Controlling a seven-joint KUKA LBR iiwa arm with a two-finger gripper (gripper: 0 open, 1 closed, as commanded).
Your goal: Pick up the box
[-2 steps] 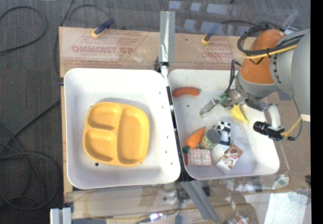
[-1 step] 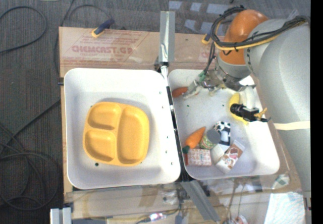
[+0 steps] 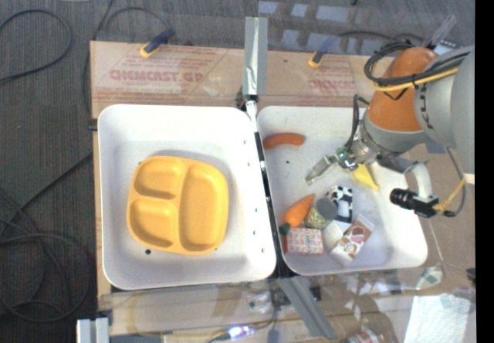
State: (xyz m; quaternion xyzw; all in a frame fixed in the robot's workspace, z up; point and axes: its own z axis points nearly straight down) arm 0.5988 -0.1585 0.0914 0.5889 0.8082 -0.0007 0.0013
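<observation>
Now | end effector [image 3: 328, 166] metallic, fingers spread, gripping nothing | box [image 3: 306, 241] small, rectangular, patterned cardboard

We've got two white bins [image 3: 108, 202], and the left one has a yellow-orange divided plate [image 3: 181, 202] in it. At 12 o'clock in the right bin there's an orange-red sausage [image 3: 283, 140]. Down at 6 o'clock sits a carrot [image 3: 298, 211], orange with a green end, a box [image 3: 306, 241] in a pinkish-red and white print, and a black-and-white patchy toy [image 3: 340, 197]. The arm [image 3: 401, 98] is grey with an orange band
</observation>
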